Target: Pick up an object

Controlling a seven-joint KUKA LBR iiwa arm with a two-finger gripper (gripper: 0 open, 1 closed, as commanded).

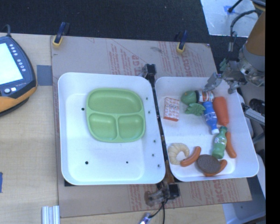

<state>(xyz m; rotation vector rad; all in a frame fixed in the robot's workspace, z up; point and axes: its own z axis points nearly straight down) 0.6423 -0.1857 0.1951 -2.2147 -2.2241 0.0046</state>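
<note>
The gripper (222, 80) hangs over the far right corner of the right bin (252, 164), spread wide and holding nothing. Nearest below it lies the orange carrot (221, 110), its long axis running toward the bin's near edge.

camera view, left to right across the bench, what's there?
Tablet controller → left bin with green divided plate → right bin: snack packet → blue bottle → carrot → gripper over the bin's far right corner.
</note>
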